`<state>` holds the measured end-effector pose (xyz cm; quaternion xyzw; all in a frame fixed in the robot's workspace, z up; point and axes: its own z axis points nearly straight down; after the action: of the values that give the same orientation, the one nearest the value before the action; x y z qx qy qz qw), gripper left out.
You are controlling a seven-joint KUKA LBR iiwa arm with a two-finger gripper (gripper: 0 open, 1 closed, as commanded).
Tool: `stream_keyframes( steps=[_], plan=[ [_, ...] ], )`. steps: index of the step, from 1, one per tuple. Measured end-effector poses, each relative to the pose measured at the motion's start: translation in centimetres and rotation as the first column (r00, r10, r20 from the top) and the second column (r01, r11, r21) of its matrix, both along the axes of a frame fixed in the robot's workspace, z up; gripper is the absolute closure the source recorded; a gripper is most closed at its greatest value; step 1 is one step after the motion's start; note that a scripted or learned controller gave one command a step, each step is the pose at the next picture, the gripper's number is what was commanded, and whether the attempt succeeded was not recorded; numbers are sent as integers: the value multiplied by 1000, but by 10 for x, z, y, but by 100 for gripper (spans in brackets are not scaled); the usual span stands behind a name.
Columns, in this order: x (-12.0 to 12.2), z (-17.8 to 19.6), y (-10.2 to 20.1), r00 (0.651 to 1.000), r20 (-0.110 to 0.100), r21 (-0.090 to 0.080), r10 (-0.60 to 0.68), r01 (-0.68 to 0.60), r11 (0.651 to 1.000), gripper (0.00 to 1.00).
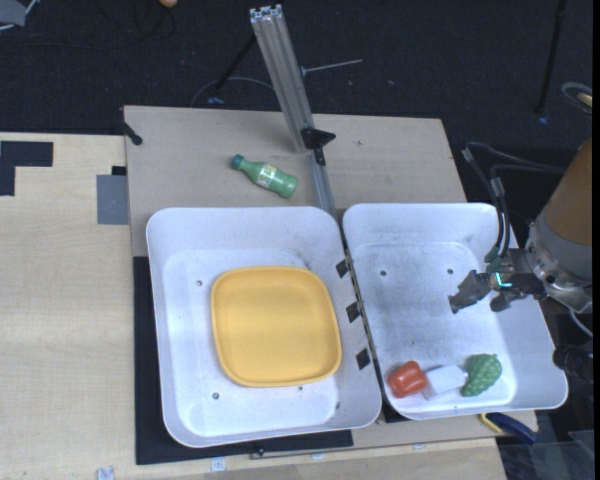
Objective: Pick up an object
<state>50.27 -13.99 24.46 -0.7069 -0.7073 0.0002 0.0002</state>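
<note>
My gripper [483, 296] hangs over the right side of the right bin [420, 230], fingers spread with nothing between them. Below it, along the bin's front edge, lie a red pepper-like object [407, 378], a small white block [444, 380] and a green bumpy toy [481, 374] in a row. The gripper is well above and apart from all three. In the left bin [180, 238] rests a yellow square plate [275, 324].
A green bottle [265, 176] lies on the bench behind the left bin. A metal extrusion bar [288, 68] slants up from the divide between the bins. Black clips [352, 311] sit along that divide.
</note>
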Motion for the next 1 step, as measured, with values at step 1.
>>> stream_keyframes(
  steps=[1],
  plan=[
    [0,0,0,1000,0,0,0,0,1000,0]
  ],
)
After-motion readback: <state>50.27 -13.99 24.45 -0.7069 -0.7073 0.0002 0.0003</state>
